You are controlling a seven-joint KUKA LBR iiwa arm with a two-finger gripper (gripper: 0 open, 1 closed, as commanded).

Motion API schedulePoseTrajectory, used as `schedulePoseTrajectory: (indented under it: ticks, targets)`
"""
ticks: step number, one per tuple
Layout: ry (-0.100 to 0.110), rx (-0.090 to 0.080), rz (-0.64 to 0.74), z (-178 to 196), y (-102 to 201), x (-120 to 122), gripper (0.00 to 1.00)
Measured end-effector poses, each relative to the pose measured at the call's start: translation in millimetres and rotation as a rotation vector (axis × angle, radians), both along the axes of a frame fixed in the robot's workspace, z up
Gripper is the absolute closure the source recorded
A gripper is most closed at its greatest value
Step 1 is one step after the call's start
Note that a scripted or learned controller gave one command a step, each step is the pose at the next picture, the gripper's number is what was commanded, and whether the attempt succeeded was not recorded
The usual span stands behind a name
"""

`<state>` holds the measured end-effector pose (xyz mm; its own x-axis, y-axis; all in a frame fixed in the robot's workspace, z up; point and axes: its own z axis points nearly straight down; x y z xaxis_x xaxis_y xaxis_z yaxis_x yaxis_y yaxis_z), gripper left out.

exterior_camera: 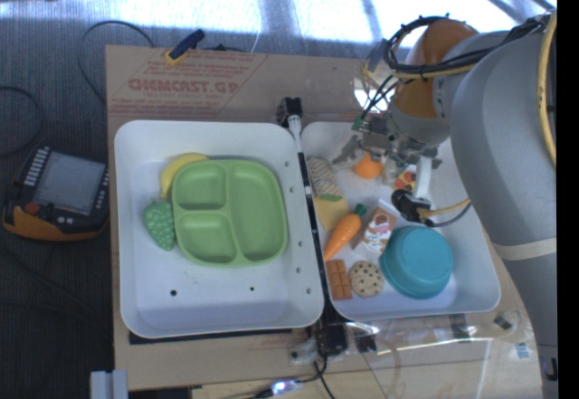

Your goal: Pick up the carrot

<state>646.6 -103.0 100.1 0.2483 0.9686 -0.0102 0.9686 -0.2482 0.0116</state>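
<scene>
Arm (507, 117) bent over right bin (470, 298); carrot (343, 232) apart.

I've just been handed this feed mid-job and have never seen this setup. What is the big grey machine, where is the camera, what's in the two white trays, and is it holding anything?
The grey machine is a robot arm with an orange band, reaching in from the right. One fixed camera looks down at a slant on two white bins.

The left bin holds a green divided plate, a banana and green grapes. The right bin holds the carrot, a blue bowl, a cookie and other toy food.

The gripper hangs over the right bin's far end, above a small orange piece. I can't tell whether it grips anything. The carrot lies apart from it.
</scene>
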Motion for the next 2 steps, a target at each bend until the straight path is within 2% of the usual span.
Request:
schedulePoseTrajectory:
  ticks: [1, 2]
  targets:
    - [0.01, 0.037, -0.199, -7.8, -74.6, 7.1, 0.0]
    - [0.003, 0.019, -0.195, 1.6, -79.5, 7.1, 1.0]
